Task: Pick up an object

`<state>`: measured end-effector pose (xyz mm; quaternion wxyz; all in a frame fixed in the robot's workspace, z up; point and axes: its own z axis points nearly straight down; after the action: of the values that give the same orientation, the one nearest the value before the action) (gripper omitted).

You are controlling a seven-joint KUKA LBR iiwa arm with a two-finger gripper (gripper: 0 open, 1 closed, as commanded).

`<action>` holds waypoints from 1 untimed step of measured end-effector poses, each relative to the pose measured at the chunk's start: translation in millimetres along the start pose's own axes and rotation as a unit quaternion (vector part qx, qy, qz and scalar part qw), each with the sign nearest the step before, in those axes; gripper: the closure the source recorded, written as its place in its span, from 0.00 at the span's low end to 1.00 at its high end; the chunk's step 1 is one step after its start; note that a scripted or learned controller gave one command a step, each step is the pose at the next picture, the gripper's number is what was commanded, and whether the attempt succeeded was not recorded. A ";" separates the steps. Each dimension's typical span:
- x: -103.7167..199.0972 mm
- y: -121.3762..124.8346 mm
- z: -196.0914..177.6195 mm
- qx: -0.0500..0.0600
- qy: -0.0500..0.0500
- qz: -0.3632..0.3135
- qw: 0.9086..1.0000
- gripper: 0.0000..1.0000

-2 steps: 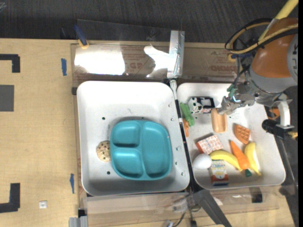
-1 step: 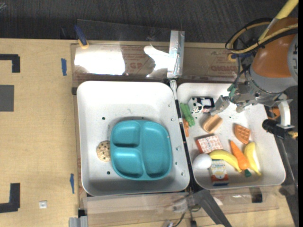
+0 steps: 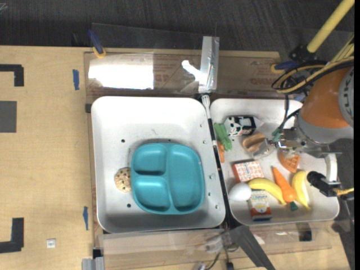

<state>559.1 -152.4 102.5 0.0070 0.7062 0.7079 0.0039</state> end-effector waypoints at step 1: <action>-33.7 10.4 6.8 -0.005 0.003 -0.245 0.970 0.00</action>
<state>569.6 -186.1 95.9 0.0092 0.5115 0.8592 0.0072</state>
